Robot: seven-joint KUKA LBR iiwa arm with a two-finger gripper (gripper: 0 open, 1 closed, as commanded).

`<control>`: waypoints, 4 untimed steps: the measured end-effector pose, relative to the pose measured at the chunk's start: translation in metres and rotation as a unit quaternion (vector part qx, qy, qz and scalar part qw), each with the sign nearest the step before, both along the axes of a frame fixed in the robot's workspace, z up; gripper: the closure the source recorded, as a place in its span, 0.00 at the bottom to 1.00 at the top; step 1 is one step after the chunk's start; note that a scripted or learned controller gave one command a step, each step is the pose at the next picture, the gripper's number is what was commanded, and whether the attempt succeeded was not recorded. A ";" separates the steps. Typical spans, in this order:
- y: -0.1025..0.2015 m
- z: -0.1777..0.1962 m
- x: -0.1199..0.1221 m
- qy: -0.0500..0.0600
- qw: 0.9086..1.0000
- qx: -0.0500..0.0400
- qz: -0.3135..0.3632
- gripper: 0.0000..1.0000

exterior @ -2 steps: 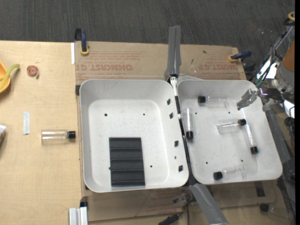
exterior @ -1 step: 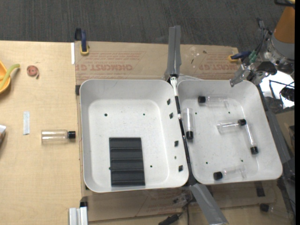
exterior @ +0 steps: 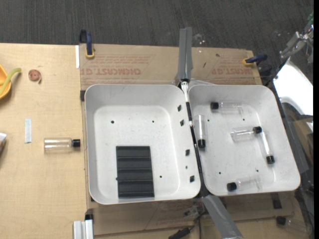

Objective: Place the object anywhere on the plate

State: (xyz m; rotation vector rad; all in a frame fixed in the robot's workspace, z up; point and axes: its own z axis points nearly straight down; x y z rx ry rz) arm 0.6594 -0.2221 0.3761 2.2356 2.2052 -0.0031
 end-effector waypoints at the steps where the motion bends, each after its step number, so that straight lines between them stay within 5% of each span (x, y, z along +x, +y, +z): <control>1: 0.065 0.038 0.000 0.000 0.998 0.000 -0.069 0.00; 2: 0.017 0.065 -0.046 0.001 0.990 0.000 -0.139 0.00; 3: 0.076 0.063 -0.010 0.001 0.973 0.000 -0.229 0.00; 4: 0.015 0.064 -0.089 0.001 0.947 0.000 -0.321 0.00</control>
